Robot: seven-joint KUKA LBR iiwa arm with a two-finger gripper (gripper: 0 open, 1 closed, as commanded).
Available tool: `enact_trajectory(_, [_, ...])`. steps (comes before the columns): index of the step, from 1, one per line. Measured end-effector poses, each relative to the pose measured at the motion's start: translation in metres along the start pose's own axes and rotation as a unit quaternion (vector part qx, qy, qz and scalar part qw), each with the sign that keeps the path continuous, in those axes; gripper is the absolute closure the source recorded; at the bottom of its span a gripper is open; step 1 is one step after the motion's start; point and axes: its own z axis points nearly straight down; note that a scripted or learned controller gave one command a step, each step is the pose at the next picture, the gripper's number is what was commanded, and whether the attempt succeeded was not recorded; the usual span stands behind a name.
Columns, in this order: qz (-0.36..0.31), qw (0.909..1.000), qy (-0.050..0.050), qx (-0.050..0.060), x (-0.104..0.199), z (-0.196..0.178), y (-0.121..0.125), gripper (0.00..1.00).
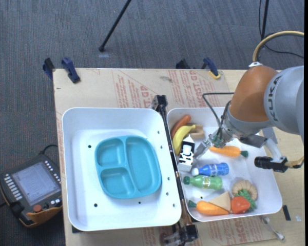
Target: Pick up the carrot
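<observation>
Orange carrot (226, 150) just beside gripper (211, 140)

Grey carpet floor (143, 29) around wooden bench (118, 88)

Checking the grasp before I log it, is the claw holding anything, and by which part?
Cannot be told. The claw sits at the carrot's left end.

Two bins sit side by side on the desk (118, 83): the left bin (77, 137) holds a divided plate (127, 166), and the right bin (269, 193) holds the food. In the right bin, a sausage (180, 123) and a banana (181, 136) lie at the back left, with a carrot (227, 150) to their right under the gripper (211, 140). Two bottles (210, 169) (205, 182) lie in the middle, and a second carrot (209, 207), a cheese wedge (223, 201) and a tomato (239, 204) lie along the front.
</observation>
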Motion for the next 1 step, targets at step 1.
enact_trajectory(1, [-0.012,0.9998,-0.013,0.001,0.0246,-0.0032,-0.0046,0.00])
